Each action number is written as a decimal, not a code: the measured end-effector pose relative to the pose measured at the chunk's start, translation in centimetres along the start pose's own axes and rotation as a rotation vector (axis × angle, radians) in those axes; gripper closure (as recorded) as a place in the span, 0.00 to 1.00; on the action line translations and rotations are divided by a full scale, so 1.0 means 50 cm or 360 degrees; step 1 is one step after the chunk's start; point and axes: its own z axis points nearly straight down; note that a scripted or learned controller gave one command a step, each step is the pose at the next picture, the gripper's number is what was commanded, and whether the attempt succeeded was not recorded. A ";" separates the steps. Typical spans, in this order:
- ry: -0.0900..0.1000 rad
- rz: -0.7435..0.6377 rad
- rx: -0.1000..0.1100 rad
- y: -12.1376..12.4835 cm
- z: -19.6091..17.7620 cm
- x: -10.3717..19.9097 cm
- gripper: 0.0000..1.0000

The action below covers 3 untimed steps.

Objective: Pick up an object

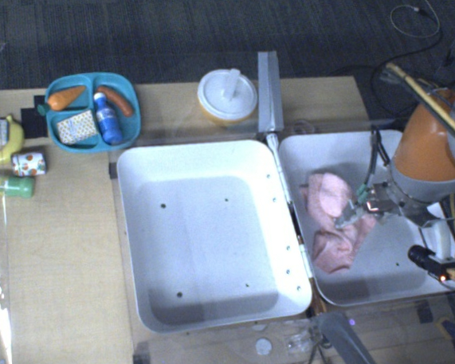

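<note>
Pink cloth [330,220], crumpled into a soft heap, lies in the right-hand white bin [397,277], directly under and to the left of the gripper [357,211]. The gripper sits low over the cloth's right edge, and its metal tips seem to touch the folds, but the view is too small and blurred to tell whether they are spread or closed, or whether any fabric is caught between them. Behind the gripper, to its right, the grey arm rises to the orange band [426,150], with dark cables running beside it. Left of the gripper, across the divider between the two bins, is the left-hand white bin [208,233], its floor marked by a few small dark dots. Farther from the gripper, on the wooden worktop [51,266] beyond the top edge of that bin, stands a round white-lidded container [227,95]. Well to the gripper's far left is a blue compartment tray [93,112] with toy food, and past it a yellow banana [9,140], a small can [29,163] and a green bottle [4,186] lying on its side.
</note>
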 end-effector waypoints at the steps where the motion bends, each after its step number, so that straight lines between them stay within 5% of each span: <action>1: -0.0008 -0.0268 -0.0027 0.078 0.014 0.050 0.00; 3: -0.0003 -0.0282 -0.0002 0.267 0.019 0.078 0.00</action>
